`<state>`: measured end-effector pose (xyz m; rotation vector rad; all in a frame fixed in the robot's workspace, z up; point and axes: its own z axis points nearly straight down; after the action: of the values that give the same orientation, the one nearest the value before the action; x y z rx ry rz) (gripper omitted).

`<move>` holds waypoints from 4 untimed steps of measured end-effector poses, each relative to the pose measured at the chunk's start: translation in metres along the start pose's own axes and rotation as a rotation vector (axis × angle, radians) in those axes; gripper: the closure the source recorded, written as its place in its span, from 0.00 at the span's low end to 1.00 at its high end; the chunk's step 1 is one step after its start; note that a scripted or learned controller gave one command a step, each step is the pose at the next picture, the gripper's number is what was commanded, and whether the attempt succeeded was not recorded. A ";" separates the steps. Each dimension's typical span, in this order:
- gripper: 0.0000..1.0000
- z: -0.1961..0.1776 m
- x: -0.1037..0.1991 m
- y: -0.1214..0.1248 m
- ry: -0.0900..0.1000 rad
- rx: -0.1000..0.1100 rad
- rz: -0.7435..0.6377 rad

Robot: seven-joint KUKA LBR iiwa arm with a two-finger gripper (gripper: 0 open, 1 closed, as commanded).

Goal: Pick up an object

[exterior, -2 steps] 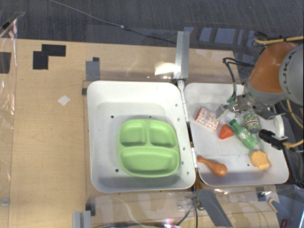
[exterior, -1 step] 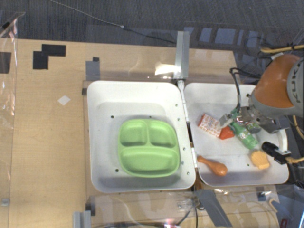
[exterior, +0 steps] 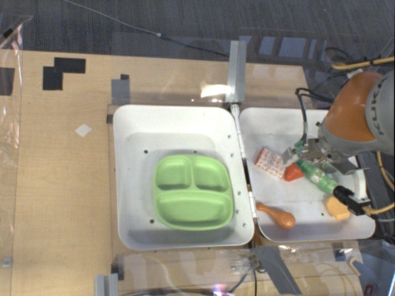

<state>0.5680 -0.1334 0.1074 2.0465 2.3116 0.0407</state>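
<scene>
- Arm reaches in from the right; end effector (exterior: pixel 307 155) is low over the right bin (exterior: pixel 271 119), in its right half.
- End effector state: cannot tell how far open it is, and nothing is clearly seen in its hold.
- Nearest candidates: green bottle (exterior: pixel 318 177) lying tilted just under and beside the end effector, with a small red piece (exterior: pixel 293 174) touching or just beside the bottle's left end.
- Other items in the right bin: red-and-white packet (exterior: pixel 268 160) to the left, orange-brown drumstick-shaped toy (exterior: pixel 278 215) near the front edge, yellow block (exterior: pixel 337 209) at the front right.
- Left bin (exterior: pixel 129 165) holds a green divided plate (exterior: pixel 192 193), well apart from the arm.
- Both bins sit on the tan surface (exterior: pixel 62 184).
- Step, as a judgement: descent or grasp attempt on the bottle or red piece; pick not yet confirmed.
- Next move calls for closing on one item alone, then a straight lift; crowded neighbours risk a slip or a double grab.
</scene>
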 end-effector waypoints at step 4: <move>0.00 0.001 -0.002 -0.005 0.006 -0.001 0.085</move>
<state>0.5636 -0.1358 0.1064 2.1454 2.2262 0.0514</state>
